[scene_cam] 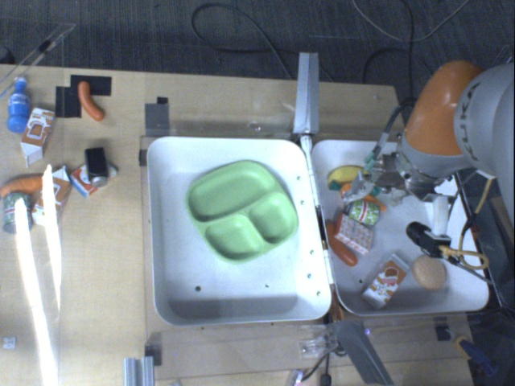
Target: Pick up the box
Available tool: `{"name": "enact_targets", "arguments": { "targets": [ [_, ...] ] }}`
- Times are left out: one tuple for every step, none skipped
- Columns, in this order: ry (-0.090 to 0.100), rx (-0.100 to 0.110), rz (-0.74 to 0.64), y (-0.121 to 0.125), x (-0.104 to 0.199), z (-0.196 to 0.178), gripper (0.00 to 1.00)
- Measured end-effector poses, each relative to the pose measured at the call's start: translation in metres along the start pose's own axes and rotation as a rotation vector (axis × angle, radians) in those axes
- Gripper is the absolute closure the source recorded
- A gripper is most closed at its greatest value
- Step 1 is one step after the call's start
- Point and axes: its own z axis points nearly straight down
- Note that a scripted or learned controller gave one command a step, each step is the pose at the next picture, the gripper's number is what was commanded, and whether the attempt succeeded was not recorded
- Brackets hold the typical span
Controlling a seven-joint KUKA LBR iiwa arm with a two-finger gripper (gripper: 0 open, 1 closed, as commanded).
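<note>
**Step in hand.** The approach is judged not yet completed. The gripper (372,182) is seen over the far left part of the right bin (463,294), above a yellow item (344,174) and a red and green item (364,211). Nothing is seen held in it. Whether the claw is wide or narrow cannot be told, as it is blurred against the clutter beneath.

**Next move, as judged.** The gripper would have to be carried toward the near side of the bin and brought over the box (385,281). It would then have to be turned so that the narrow sides are spanned, and lowered. Clearance on the right is judged tight.

**Location of the box.** It is found in the right bin, close to the near wall and well apart from the gripper. 1 round tan item (430,273) lies just beside it on the right. 1 red sausage (343,252) and 1 patterned packet (352,233) lie to its left and farther off, near it but apparently not touching.

**Appearance of the box.** It is a small carton, brown at its far end and white toward its near end, with a red mark on the upper face. It appears to be laid on a broad face, with its long axis slanted from near left to far right. No damage is noted.
</note>
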Motion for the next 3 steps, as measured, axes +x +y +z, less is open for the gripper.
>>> {"name": "enact_targets", "arguments": {
  "targets": [
    [0.001,-0.007,0.088,-0.036,0.002,0.049,0.0],
    [0.002,-0.015,0.087,-0.033,0.004,0.037,1.0],
    [0.001,-0.002,0.015,-0.082,0.066,-0.049,1.0]
  ]
}}
